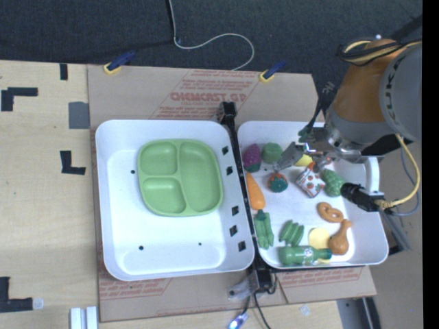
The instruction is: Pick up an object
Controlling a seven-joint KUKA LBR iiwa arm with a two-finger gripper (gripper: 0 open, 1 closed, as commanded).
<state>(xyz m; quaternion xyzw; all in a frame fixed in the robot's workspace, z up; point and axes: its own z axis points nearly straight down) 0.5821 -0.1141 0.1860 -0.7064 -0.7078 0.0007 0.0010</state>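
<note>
The right bin (370,252) holds several toy foods. Purple grapes (252,156) and a green piece (272,150) lie at its upper left, with a small red and green toy (277,181) just below them. An orange carrot (255,192) lies along the left wall. My gripper (289,157) hangs over the bin's upper middle, just right of the green piece and above the small red and green toy. Right below the gripper are a white and red box (310,181) and a green broccoli (333,181). Nothing shows in its grasp.
A green divided plate (181,177) sits in the left bin (116,204). The right bin's lower part has a pretzel (330,212), a drumstick (339,237), a yellow piece (318,237), pea pods (291,233) and other green toys (302,255). A divider with black clips (236,184) separates the bins.
</note>
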